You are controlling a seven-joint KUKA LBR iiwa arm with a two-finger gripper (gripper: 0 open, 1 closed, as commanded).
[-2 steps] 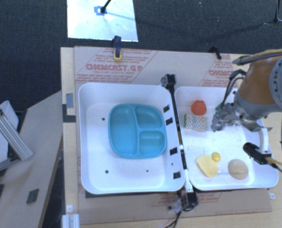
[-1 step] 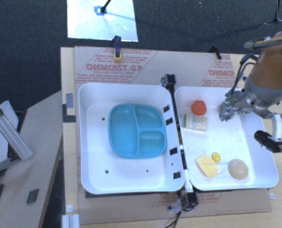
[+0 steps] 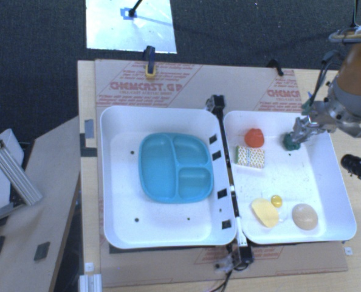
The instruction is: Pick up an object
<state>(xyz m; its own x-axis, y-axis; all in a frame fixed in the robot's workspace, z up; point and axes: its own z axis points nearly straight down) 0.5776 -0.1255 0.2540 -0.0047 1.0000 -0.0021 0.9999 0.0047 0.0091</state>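
Observation:
My gripper (image 3: 300, 132) hangs over the far right part of the right bin (image 3: 326, 181), with a small dark green object (image 3: 290, 142) at its fingertips. Whether the fingers grip it I cannot tell. In the same bin lie a red-orange round object (image 3: 254, 137), a speckled green-and-white block (image 3: 250, 157), a yellow flat piece (image 3: 265, 212), a small yellow ball (image 3: 276, 201) and a beige egg-shaped object (image 3: 304, 216).
The left bin (image 3: 116, 163) holds a blue compartment plate (image 3: 175, 166). A black divider with clips (image 3: 224, 163) runs between the bins. The grey arm with its orange band (image 3: 357, 72) comes in from the right. A yellow clamp (image 3: 150, 70) sits at the bench's back edge.

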